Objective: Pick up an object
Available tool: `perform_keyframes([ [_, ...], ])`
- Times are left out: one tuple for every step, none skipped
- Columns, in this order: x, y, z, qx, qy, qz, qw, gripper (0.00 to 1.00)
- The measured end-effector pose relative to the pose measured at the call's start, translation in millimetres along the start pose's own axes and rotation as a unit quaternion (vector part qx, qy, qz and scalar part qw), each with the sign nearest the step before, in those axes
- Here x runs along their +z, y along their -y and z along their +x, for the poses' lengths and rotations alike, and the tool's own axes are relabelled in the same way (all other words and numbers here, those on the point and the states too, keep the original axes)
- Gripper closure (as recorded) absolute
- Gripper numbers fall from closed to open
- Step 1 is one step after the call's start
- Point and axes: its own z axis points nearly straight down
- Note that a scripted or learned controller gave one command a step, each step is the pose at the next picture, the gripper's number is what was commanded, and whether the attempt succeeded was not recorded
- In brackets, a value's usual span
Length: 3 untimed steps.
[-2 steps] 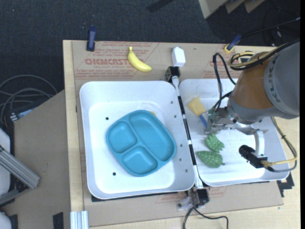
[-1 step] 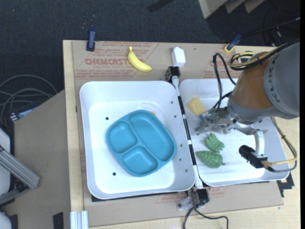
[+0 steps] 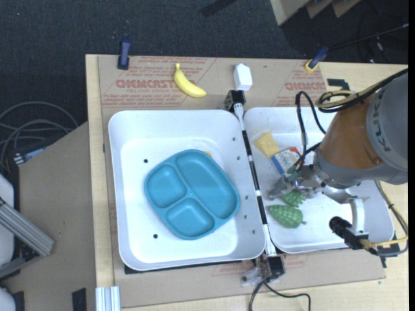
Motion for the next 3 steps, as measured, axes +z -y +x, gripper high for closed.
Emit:
perform_keyframes([
  [0,23,-2,0.0,0.0,0.0,1.0,0.0],
  [0,-9,-7,0.0,0.001,-0.002,1.0,0.0],
  [0,13,5,0.0,0.0,0.0,1.0,0.0],
])
